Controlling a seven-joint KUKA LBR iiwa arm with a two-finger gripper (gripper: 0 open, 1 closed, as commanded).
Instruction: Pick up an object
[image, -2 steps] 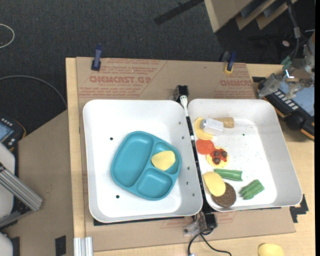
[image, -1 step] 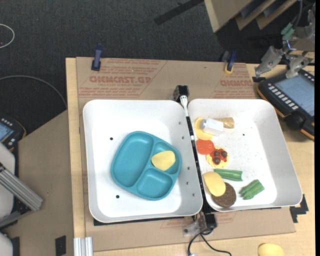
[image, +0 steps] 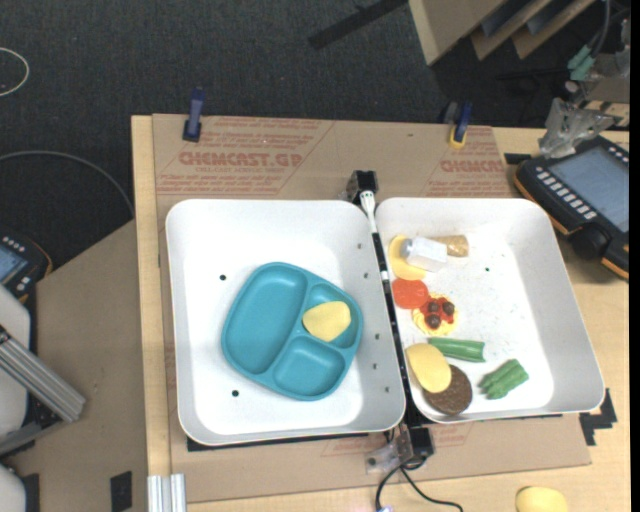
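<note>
The right bin (image: 520, 260) holds several toy foods along its left side: a white block with a tan end (image: 432, 249), a yellow piece (image: 403, 262), a red-orange piece (image: 409, 293), a small pizza-like piece with dark dots (image: 438, 313), a green pod (image: 458, 349), a yellow oval (image: 430, 367) lying on a brown disc (image: 452, 393), and a green leafy piece (image: 503, 378). In the left bin (image: 200, 260) lies a teal divided plate (image: 270, 330) with a pale yellow piece (image: 326, 320) in its right compartment.
Both bins rest on a cardboard sheet (image: 300, 160) held by blue clamps (image: 192, 117) at the back. A black tablet-like device (image: 585, 190) lies at the right rear. A yellow object (image: 540, 499) sits at the bottom right, off the bins.
</note>
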